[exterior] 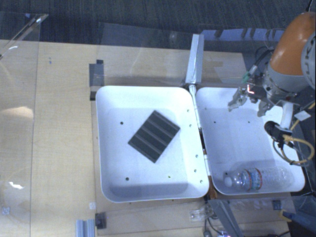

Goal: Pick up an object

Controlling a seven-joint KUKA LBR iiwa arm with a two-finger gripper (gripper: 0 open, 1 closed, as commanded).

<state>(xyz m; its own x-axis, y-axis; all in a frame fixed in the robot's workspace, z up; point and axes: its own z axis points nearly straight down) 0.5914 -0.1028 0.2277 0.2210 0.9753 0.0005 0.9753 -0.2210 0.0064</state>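
Near edge, lower right of the frame: a clear bottle lies on its side along the front wall of the right bin. Its long axis runs left to right across the picture, cap end toward the lower left, labelled band near the middle of its length. It rests well below the gripper and slightly to the left of the wrist, in the same bin.

Centre left: a dark ribbed plate lies flat in the left bin, turned so that its corners point up, down, left and right in the frame. A raised divider separates it from the gripper's bin.

Far edge, upper right: the gripper hangs over the back part of the right bin, its two fingers spread apart with nothing between them. The orange-banded arm enters from the right.

Governing relation: the bottle is judged the nearer candidate, since it shares the gripper's bin and lies straight down the frame from it; the plate lies to the left, across the bin walls. A grasp on the bottle would likely need the fingers to straddle its short width, that is, to close along the top-to-bottom direction of the picture, and its round body may roll against the wall.
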